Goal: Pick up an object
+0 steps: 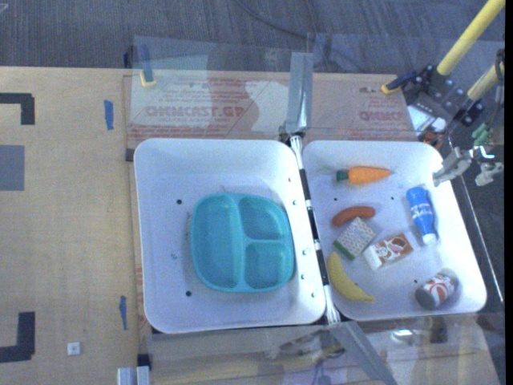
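The gripper [466, 164] hung at the right bin's [473, 239] upper right rim, its grip impossible to tell, while in that bin lay a carrot [365, 175], sausage [353, 214], bottle [421, 212], carton [389, 251], banana [345, 278] and can [437, 289], and a teal tray [240, 241] sat in the left bin [160, 215].

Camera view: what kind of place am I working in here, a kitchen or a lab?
Most likely a robot lab bench set up for picking trials, not a kitchen. Two white bins sit side by side on a wooden bench; toy food like a carrot and banana fills the right bin, with clear guard panels behind.
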`<state>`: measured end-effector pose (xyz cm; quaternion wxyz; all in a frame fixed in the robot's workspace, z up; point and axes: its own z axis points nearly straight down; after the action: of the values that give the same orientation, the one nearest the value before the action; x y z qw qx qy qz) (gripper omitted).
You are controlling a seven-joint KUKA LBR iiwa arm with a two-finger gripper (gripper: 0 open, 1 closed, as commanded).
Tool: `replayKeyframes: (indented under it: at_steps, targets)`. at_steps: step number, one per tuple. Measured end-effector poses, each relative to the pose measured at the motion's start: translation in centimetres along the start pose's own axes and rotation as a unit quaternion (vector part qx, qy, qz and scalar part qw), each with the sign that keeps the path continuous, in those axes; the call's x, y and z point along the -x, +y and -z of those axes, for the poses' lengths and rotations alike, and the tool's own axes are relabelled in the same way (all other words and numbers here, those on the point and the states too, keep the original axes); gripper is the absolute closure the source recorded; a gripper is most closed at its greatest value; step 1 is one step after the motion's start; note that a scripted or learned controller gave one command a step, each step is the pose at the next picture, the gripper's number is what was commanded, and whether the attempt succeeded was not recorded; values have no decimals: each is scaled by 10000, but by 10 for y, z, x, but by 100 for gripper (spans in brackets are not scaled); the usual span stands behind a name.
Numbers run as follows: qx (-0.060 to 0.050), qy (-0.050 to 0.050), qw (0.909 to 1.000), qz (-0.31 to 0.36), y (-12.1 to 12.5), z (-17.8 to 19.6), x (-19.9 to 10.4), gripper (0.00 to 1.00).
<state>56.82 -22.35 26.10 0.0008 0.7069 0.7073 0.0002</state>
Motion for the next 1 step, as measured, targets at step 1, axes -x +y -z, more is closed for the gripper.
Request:
replayKeyframes:
  at_steps: [1]
  targets:
    - [86,-32,9998,199,25,-152,-29,0]
